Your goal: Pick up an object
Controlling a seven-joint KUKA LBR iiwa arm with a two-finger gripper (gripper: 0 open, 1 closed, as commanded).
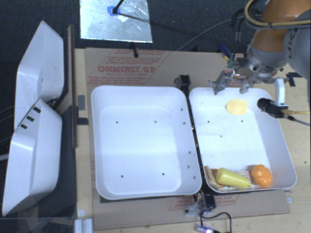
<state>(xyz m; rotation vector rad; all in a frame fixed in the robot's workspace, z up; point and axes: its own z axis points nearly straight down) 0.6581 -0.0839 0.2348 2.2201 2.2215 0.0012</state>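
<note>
The gripper [233, 83] hangs over the right bin's [279, 144] far rim, jaws spread wide and empty, with the pale yellow disc [236, 107] lying just below them, slightly nearer me.

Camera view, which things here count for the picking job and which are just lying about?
For the job:
- pincer, open, above the right bin's far edge
- right bin
- pale yellow disc
- yellow bottle
- orange ball

Just lying about:
- left bin
- cardboard sheet
- foil square
- white housings at the left
</note>
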